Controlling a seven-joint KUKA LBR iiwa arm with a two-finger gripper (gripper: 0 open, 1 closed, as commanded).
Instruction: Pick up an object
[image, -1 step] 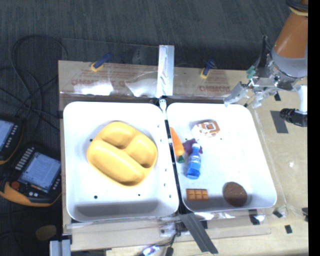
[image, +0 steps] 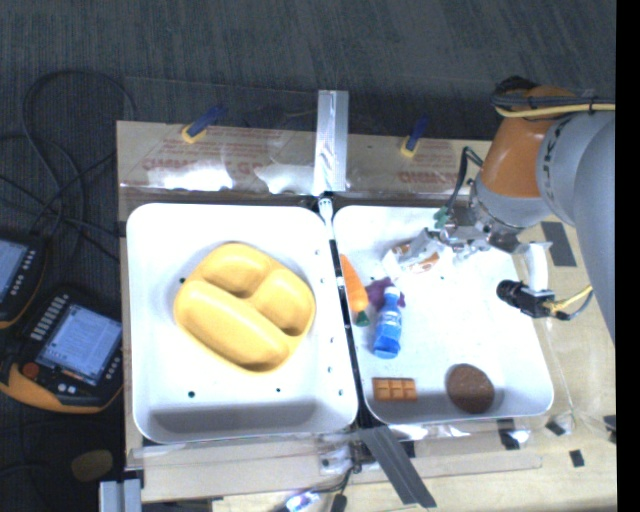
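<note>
Looking first at the right bin (image: 530, 330), we count several loose objects, any of which could be the pick. A blue bottle (image: 387, 328) lies near the bin's left wall, its white cap toward the far side. Touching its cap end sits a small purple object (image: 379, 293) whose shape we cannot resolve. Just left of both, an orange carrot-like piece (image: 352, 287) runs along the divider between the bins. Near the front wall we note an orange waffle-like block (image: 393, 389) and, to its right and apart from it, a round brown ball (image: 469, 387).

At the far side of this bin lies a small white item with red marks (image: 418, 253), crumpled or irregular; we cannot identify it. The gripper (image: 452, 232) hangs just right of it, over the bin's far right part. Its metal parts blur together with the cabling, so we cannot tell how wide the claw stands or whether anything sits in it.

Behind it, the orange band (image: 515, 160) and grey arm (image: 590, 180) run off the right edge. A black fitting (image: 522, 295) with a yellowish cable projects over the bin's right rim.

The left bin (image: 160, 400) holds one large yellow lobed object (image: 243, 304), near its centre.

Outside the bench, a handheld pendant (image: 62, 345) lies on the dark floor at left, partly cut off.
</note>
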